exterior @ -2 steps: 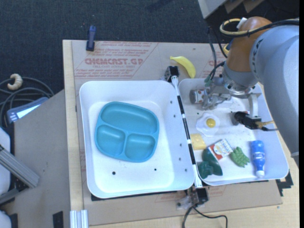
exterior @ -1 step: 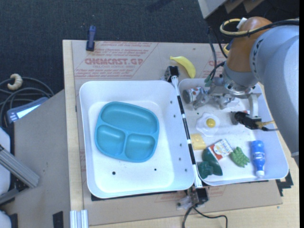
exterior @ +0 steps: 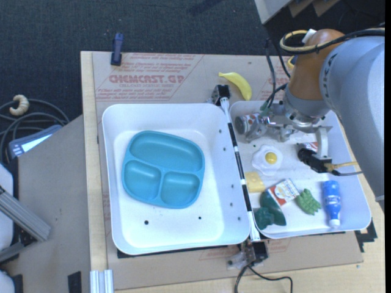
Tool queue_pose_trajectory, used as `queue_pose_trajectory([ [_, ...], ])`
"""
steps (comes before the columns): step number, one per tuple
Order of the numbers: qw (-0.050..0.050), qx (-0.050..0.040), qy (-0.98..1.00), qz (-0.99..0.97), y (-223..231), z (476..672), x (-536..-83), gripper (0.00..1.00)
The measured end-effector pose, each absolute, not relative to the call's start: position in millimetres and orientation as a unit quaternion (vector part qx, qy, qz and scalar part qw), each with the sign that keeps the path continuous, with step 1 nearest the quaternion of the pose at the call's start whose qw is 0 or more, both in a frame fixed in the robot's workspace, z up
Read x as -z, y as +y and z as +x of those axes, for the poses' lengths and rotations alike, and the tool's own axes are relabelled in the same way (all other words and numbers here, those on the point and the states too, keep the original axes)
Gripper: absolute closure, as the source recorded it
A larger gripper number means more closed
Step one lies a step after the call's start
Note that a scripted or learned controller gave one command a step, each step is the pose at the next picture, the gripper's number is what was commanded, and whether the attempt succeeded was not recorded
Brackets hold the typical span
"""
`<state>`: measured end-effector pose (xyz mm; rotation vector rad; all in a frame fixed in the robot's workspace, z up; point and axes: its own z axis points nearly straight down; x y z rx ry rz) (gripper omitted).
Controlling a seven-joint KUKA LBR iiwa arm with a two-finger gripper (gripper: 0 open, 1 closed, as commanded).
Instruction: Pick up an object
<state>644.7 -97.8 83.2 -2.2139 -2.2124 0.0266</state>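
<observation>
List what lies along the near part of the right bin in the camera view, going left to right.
Dark green toy → red and white packet → light green toy → blue bottle.

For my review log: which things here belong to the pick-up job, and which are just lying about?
Job: gripper, over the right bin; fried egg, blue bottle, green toys, cheese piece.

Lying about: blue divided plate in the left bin, banana on the bench.
</observation>
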Motion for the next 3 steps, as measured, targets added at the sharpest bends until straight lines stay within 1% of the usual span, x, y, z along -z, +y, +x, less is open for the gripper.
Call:
queue_pose_trajectory([
  [1,0.001,-0.0008,-0.707,-0.707,-129.8,621.7,-84.8,0.00],
  [2,0.001,-0.0003,-0.707,-0.707,-107.9,601.3,-84.6,0.00],
  [3,-0.001,0.0007,-0.707,-0.707,-108.2,602.5,-95.8,1.00],
])
